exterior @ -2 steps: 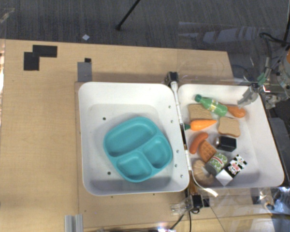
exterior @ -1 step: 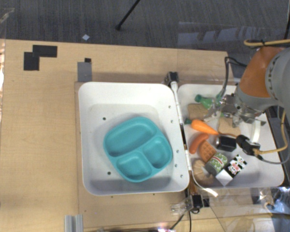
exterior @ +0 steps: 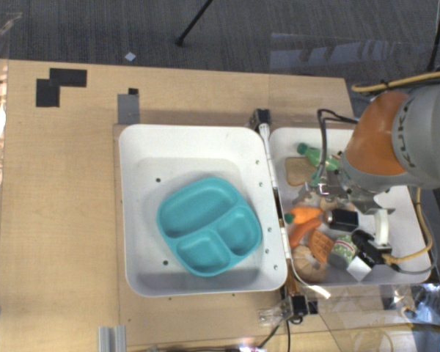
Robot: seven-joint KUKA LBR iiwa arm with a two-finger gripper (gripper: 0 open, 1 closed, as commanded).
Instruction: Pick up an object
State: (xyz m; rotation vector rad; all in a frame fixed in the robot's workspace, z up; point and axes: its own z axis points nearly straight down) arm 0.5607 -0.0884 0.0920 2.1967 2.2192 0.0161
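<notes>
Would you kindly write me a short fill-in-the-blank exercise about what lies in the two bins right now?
1. The teal divided plate lies in the ____ bin in the camera view.
2. That plate has ____ compartments.
3. The arm with its orange band hangs over the ____ bin.
4. The carrot in the right bin is coloured ____.

Missing words: left; three; right; orange
</notes>
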